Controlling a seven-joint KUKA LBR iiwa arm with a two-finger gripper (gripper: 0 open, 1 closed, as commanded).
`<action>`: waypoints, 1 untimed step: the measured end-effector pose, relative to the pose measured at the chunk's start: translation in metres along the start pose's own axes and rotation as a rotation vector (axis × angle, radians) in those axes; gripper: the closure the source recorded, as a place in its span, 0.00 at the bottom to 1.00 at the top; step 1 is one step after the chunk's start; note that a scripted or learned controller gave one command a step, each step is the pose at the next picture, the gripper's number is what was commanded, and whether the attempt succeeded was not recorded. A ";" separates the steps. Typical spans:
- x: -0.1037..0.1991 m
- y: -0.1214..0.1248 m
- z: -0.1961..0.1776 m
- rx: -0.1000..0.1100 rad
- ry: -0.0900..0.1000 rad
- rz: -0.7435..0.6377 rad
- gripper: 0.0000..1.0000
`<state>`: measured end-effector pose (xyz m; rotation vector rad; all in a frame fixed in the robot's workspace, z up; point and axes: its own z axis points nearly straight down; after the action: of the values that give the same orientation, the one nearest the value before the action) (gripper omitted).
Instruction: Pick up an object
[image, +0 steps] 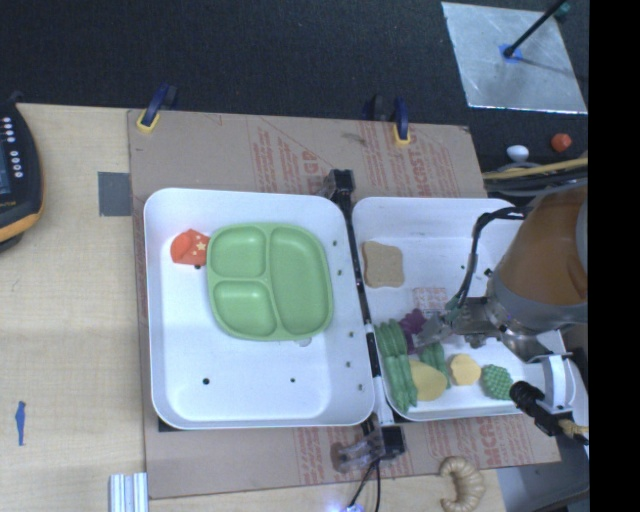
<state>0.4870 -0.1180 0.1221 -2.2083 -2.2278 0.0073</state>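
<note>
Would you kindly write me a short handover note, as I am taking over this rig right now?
Pincer: low in the right bin, over the purple piece; nothing visibly held.
Right bin: toast, green beans, yellow pieces, green lump.
Left bin: green plate, red item.
Done: approach only.
Left: grasp and lift one object.

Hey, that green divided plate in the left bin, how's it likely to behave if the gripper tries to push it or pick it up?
The green divided plate looks like rigid moulded plastic, so probably stiff and light. It lies flat on the left bin floor, so a push would likely slide it, not tip or roll it. Its low rim and broad shape probably leave little for the gripper to pinch.
</note>
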 end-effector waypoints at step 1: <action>0.015 0.030 0.031 -0.006 -0.001 0.000 0.00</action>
<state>0.5167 -0.1031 0.0904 -2.2126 -2.2310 0.0019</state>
